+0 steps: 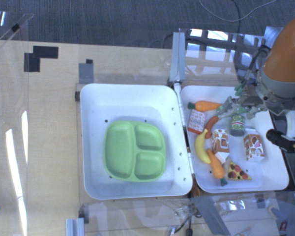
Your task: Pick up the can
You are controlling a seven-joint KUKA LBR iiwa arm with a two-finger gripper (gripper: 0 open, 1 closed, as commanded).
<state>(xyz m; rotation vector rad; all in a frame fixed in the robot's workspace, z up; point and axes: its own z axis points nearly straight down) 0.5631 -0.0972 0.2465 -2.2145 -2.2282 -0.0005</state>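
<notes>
The left bin (88, 132) holds a green plate (135, 150). In the right bin (280, 178), the can (237, 125) stands between a banana (201, 148), a small carton (220, 141) and another carton (254, 147). The pincer (242, 108) hangs just above it; I cannot tell its opening. Crowded neighbours may be nudged, or the can may tip.
</notes>
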